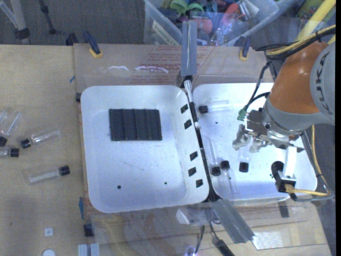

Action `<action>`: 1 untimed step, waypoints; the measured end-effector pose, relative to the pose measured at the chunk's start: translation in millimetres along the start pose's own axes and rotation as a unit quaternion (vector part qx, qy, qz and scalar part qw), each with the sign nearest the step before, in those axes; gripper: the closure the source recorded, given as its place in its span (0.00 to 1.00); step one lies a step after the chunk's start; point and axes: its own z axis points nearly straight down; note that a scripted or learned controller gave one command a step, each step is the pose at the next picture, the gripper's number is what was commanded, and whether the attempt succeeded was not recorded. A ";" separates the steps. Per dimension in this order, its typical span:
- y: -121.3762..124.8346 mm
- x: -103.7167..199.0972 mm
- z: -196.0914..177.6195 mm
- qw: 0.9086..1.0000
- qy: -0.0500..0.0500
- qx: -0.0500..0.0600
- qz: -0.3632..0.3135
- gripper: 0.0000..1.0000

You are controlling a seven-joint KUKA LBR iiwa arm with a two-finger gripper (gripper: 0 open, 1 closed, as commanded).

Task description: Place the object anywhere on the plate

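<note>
The plate is a black ridged rectangle lying flat in the upper left part of the left bin. Several clear vials with black caps lie in the right bin: one near its top left, two near its lower left. Another black-capped vial sits just below my gripper, which hangs low over the middle of the right bin. Whether that vial touches the gripper is unclear. The gripper is far to the right of the plate, across the divider.
A raised divider with black clips separates the two bins. Loose vials lie on the bench left of the bins. A clear tub of coloured items stands behind. Yellow cable trails along the right bin's lower right.
</note>
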 end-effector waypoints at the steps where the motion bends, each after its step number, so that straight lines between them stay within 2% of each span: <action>1: -17.3 86.9 29.3 0.992 0.000 0.001 0.123 1.00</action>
